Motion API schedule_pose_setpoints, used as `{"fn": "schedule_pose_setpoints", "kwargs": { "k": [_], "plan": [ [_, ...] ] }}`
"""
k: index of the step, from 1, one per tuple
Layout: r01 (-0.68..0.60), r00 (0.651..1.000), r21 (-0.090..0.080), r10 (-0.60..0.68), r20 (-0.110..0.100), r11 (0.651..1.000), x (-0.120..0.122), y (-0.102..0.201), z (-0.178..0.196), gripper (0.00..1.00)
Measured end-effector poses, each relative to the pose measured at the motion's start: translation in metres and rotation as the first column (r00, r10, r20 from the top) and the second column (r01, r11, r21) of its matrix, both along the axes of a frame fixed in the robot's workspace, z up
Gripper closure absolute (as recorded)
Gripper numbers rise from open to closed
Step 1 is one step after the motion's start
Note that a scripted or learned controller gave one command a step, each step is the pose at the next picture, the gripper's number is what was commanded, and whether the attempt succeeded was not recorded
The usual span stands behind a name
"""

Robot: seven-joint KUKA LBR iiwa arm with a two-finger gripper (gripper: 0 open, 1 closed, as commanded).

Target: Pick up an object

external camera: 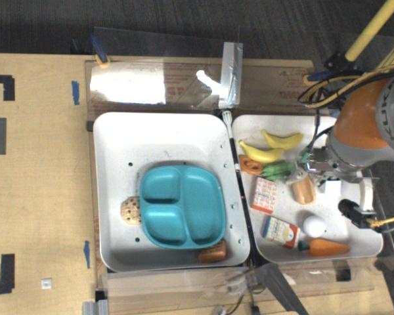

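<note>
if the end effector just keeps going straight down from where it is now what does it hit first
Probably the tan bread-like piece in the right bin, just under the end effector; depth is hard to judge from above.

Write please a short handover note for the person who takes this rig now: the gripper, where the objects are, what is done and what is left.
Gripper: low over the right bin, near its upper middle. Whether its fingers are open or shut cannot be told, and no object shows between them.
Right bin: two bananas, a green item, a tan piece just below the gripper, a red-patterned card, a small carton, a white egg, a carrot.
Left bin: a teal divided plate, a cookie at its left, a brown item at its lower right.
Done: no pick is visible yet.
Left: grasp one object and lift it.
</note>
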State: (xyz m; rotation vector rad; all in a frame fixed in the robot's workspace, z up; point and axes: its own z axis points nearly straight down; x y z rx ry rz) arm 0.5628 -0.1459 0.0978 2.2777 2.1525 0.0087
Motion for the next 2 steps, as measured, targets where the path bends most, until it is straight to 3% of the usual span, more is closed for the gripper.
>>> {"fn": "schedule_pose_setpoints", "kwargs": {
  "k": [1, 2],
  "plan": [
    [0.209, 0.978, 0.003, -0.209, -0.003, 0.978, 0.059, 0.025, 0.095, 1.00],
    [0.132, 0.991, 0.004, -0.132, -0.010, 0.991, -0.002, 0.079, 0.107, 1.00]
  ]
}}
